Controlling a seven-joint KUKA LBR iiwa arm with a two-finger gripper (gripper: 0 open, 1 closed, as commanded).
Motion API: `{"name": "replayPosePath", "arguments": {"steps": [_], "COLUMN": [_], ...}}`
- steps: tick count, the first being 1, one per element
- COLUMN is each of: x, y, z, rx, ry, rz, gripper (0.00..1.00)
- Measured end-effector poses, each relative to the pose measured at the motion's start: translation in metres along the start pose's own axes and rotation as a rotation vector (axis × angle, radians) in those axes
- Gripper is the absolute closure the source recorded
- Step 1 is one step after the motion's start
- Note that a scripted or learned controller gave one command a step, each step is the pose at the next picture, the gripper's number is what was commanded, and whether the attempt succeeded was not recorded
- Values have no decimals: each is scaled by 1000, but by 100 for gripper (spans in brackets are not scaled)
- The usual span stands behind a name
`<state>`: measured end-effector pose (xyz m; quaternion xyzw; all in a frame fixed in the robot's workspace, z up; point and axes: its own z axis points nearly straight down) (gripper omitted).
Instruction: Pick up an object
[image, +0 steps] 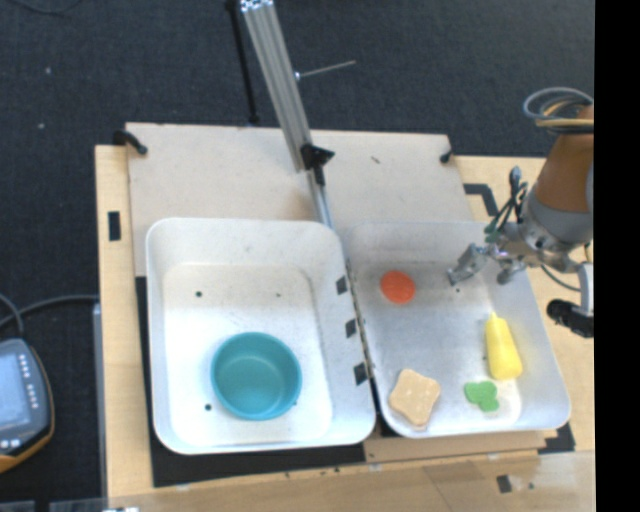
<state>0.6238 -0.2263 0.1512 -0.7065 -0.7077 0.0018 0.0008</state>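
The right bin (440, 330) holds a small orange round object (398, 287), a yellow oblong object (502, 347), a small green piece (483, 395) and a tan bread-like piece (414, 396). A teal bowl (256, 375) sits in the left bin (190, 290). My gripper (483, 270) hangs over the right bin's far right part, to the right of the orange object and above the yellow one. Its fingers are spread open and hold nothing.
A slanted metal pole (285, 95) rises from behind the bins near their shared edge. The grey arm with its orange band (563, 175) comes in from the right. Bare bench board (280, 170) lies behind the bins.
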Motion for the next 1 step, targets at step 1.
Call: {"name": "replayPosePath", "arguments": {"steps": [1], "x": [-1], "y": [0], "z": [52], "rx": [-1], "ry": [-1], "rz": [1], "gripper": [0]}}
